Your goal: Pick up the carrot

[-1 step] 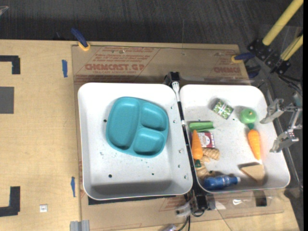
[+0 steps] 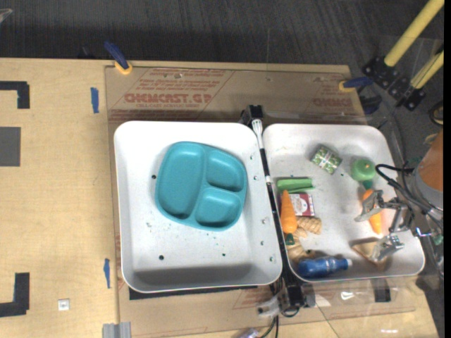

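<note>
The carrot (image 2: 288, 215) is a short orange piece lying lengthwise at the left side of the right bin (image 2: 331, 141), beside a red packet (image 2: 303, 204) and just below a green bar (image 2: 293, 184). My gripper (image 2: 375, 232) hangs low over the right part of the same bin, well to the right of the carrot. Its metal fingers (image 2: 367, 214) stand apart, so it is open. A second small orange thing (image 2: 375, 222) lies close against the upper finger, and I cannot tell whether it is touched. The orange-banded wrist enters from the right edge.
The right bin also holds a green-and-white can (image 2: 325, 159), a round green item (image 2: 363, 169), a blue bottle (image 2: 323, 265) near the front wall and a tan piece (image 2: 308, 225). A teal divided plate (image 2: 201, 184) rests in the left bin (image 2: 134, 210).
</note>
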`<state>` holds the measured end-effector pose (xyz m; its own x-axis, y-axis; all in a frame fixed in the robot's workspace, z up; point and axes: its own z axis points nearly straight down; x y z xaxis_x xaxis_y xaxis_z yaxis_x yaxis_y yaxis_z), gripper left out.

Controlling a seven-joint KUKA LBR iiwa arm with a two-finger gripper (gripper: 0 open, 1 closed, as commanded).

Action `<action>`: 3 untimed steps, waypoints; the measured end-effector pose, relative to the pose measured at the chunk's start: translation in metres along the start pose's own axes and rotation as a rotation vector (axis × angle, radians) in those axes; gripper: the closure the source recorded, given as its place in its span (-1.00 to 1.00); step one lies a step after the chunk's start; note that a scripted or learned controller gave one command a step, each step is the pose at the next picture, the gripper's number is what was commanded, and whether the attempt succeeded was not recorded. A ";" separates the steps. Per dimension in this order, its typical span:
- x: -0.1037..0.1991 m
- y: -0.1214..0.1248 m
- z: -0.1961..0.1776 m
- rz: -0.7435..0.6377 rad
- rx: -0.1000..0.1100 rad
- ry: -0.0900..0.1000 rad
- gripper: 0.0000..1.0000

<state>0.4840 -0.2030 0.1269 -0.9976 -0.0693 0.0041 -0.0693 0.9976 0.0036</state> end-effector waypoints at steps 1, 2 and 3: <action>-0.009 0.030 0.037 -0.188 0.009 -0.012 -1.00; -0.015 0.032 0.024 -0.191 0.013 -0.028 1.00; -0.014 0.032 0.024 -0.192 0.013 -0.026 -1.00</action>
<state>0.4957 -0.1702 0.1026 -0.9659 -0.2579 -0.0217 -0.2577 0.9662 -0.0107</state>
